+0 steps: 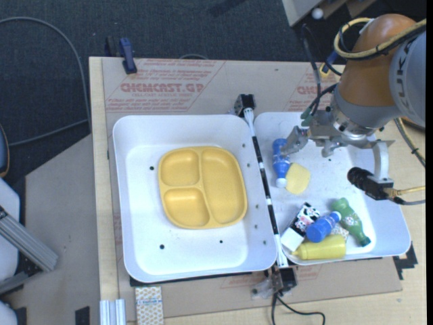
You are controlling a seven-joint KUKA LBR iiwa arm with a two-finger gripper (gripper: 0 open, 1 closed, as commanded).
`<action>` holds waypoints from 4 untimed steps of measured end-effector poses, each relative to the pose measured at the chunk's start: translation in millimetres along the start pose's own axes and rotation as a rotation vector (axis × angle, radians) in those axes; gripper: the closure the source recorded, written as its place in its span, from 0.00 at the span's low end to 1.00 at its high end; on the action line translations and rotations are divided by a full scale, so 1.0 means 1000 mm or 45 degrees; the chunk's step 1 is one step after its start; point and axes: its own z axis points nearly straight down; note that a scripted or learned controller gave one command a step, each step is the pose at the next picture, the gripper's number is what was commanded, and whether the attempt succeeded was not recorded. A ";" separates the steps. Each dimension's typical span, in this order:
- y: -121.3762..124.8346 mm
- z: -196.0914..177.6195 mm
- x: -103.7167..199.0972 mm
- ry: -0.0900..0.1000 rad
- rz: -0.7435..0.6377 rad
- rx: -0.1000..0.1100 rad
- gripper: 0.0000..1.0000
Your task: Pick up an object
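Gripper (312, 139) is seen over right bin's (396, 239) upper part; finger state cannot be told. Blue bottle (280, 156) and yellow piece (298, 179) lie near the divider; open floor is left mid-bin.

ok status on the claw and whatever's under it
Claw low over right bin, nothing seen in its grip. Blue bottle and yellow block just beside it. Other items piled at near corner. Yellow tray in left bin.
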 end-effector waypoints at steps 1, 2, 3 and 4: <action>-0.020 0.119 -0.033 0.000 0.002 0.000 0.00; -0.018 0.108 -0.032 0.000 0.002 -0.008 1.00; -0.019 0.110 -0.032 0.000 0.003 -0.002 0.00; -0.019 0.100 -0.032 0.000 0.003 -0.004 1.00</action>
